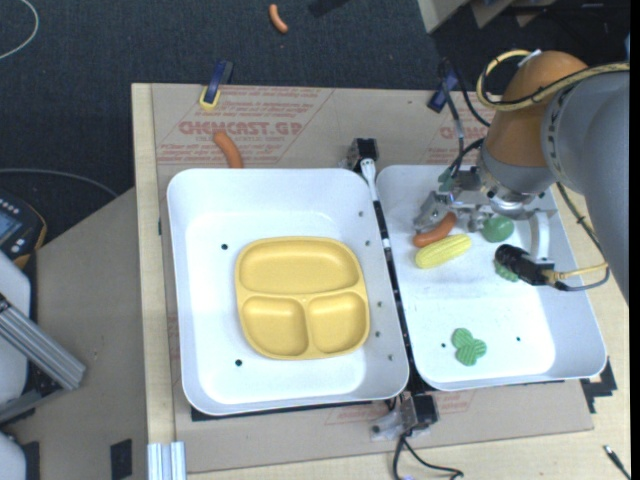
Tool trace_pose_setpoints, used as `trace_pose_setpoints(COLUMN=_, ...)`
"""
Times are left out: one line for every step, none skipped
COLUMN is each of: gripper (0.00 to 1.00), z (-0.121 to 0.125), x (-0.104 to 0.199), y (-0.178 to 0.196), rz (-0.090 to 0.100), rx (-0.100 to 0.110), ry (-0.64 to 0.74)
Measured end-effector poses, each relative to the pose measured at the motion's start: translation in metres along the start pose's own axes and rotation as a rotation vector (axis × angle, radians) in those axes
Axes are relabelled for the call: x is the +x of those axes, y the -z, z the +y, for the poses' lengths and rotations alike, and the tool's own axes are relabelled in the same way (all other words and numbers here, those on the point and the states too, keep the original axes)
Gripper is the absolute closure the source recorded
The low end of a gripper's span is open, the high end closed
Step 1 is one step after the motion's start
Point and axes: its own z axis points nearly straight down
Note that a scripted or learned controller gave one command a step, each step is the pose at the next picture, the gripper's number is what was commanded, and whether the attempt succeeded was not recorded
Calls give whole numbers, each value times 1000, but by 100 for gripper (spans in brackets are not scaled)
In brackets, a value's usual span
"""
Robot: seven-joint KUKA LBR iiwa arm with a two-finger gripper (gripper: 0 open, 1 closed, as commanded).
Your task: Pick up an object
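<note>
In left bin (190,268), yellow tray (300,296) — right bin (560,338), corn (442,251)

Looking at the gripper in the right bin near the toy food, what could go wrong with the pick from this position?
1. The gripper sits low over a tight cluster: the orange carrot touches the yellow corn, so closing may catch both, or push one aside.
2. The green piece lies just beside the wrist and could be knocked away.
3. The cluster is near the right bin's left wall, so a nudged item might wedge against it.
</note>
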Motion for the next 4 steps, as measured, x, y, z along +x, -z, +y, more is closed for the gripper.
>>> trace_pose_setpoints(gripper=100, z=1, x=0, y=12, rz=-1, rx=-4, ry=-1)
trace_pose_setpoints(gripper=100, z=0, x=-1, y=77, rz=-2, rx=-11, ry=0)
trace_pose_setpoints(gripper=100, z=9, x=-1, y=123, rz=-3, rx=-12, ry=1)
trace_pose_setpoints(gripper=100, z=10, x=-1, y=142, rz=-2, rx=-9, ry=1)
